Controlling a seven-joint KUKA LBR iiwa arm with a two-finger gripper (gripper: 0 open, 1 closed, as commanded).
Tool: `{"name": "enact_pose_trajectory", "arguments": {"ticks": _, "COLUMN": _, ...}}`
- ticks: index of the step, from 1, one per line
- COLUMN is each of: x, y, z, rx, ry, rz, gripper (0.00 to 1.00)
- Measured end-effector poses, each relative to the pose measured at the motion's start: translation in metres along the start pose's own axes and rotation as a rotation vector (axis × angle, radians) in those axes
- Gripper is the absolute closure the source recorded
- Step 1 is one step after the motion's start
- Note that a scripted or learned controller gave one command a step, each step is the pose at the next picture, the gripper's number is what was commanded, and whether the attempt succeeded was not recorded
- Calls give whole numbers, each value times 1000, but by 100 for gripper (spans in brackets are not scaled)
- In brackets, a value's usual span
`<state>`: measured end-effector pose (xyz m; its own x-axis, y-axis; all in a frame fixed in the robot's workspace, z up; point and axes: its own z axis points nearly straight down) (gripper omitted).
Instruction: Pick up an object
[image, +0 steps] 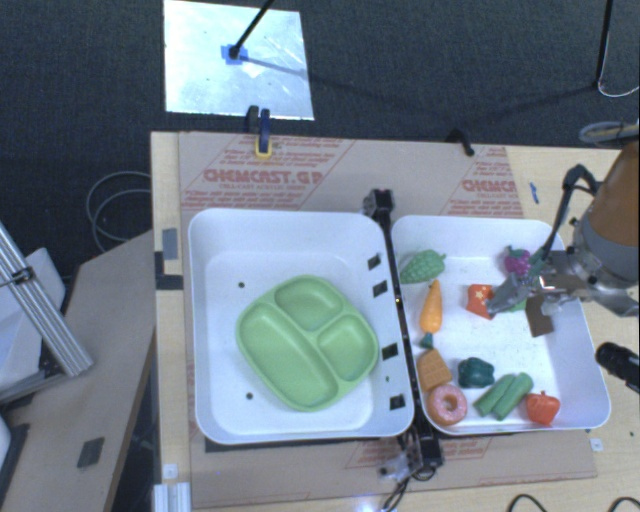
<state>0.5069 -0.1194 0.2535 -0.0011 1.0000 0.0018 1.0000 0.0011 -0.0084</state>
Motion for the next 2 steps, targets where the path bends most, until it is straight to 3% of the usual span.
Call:
{"name": "enact_pose_trajectory", "arguments": {"ticks": 1, "x": 0, "y": 2, "z": -5, "rx": -11, "ry": -2, "rz": -2, "gripper": 0}}
{"name": "enact_pose_trajectory", "arguments": {"ticks": 2, "x": 1, "y": 3, "z": 37, "rx": -6, "ry": -1, "rz": 0, "gripper": 0}}
